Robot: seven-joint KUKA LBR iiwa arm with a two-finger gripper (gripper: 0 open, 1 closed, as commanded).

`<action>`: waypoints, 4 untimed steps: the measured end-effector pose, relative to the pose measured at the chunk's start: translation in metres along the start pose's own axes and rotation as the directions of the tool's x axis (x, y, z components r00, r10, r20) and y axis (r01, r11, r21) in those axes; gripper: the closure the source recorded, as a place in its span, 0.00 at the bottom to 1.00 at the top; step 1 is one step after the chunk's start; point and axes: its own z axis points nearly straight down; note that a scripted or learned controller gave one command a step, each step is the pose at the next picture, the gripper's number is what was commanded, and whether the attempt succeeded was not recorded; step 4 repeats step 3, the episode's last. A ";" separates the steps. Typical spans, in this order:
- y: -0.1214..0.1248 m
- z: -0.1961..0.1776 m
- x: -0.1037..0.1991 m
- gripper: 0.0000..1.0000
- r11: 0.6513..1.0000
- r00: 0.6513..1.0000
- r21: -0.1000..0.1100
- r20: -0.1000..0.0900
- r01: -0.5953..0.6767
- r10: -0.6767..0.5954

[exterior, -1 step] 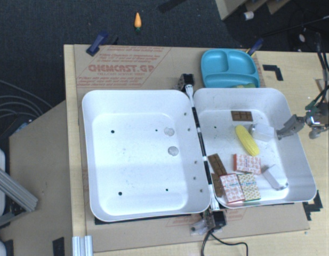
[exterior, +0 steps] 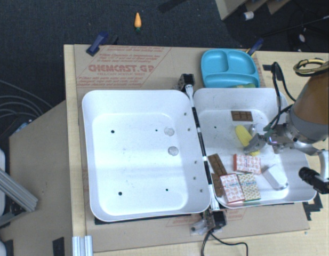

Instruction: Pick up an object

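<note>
Evidently, I saw nothing lifted: the gripper (exterior: 258, 139) sat low beside the yellow object (exterior: 242, 135), its grip state indeterminable.

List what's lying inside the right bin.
Right bin: brown bar, yellow object, brown strip, patterned packets, white piece. The arm covers its far right part.

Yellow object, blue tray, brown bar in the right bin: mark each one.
yellow object (exterior: 242, 135): camera view, its middle.
blue tray (exterior: 230, 67): camera view, its left compartment.
brown bar (exterior: 241, 116): camera view, its centre.
</note>
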 end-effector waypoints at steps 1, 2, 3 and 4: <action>0.069 0.048 0.018 0.00 1.000 1.000 -0.003 0.001 0.001 -0.001; 0.070 0.037 0.017 1.00 1.000 1.000 -0.006 0.002 0.001 -0.001; 0.013 -0.073 0.061 1.00 1.000 1.000 -0.006 0.002 0.001 -0.001; 0.013 -0.073 0.061 1.00 1.000 1.000 -0.006 0.002 0.001 -0.001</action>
